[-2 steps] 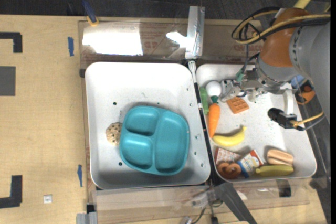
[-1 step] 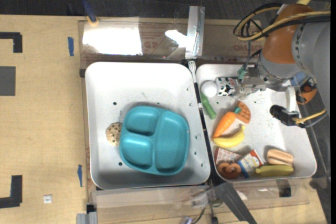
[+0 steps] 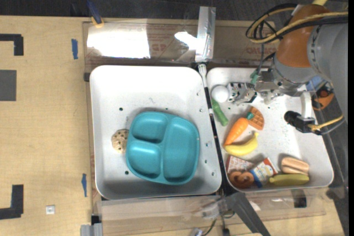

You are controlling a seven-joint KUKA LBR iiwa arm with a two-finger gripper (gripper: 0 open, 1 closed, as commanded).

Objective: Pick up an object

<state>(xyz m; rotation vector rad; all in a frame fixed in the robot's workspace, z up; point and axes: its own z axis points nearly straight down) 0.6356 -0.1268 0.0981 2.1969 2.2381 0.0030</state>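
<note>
My gripper (image 3: 239,93) is low over the upper left part of the right bin (image 3: 318,143), pointing left. Just to its left lies a white ball-like object (image 3: 220,94), very close to the gripper tip. Below it are a green stick-shaped item (image 3: 220,114), an orange waffle piece (image 3: 256,118), a carrot (image 3: 237,130) and a banana (image 3: 244,146). Along the bin's front lie a printed box (image 3: 250,169), a hot dog (image 3: 295,164) and a yellow-green pod (image 3: 289,179).
The left bin (image 3: 105,91) holds a teal divided plate (image 3: 163,146) with a cookie (image 3: 119,140) at its left edge. A black part with cables (image 3: 296,119) hangs off the arm over the right bin. A divider wall (image 3: 210,113) separates the bins.
</note>
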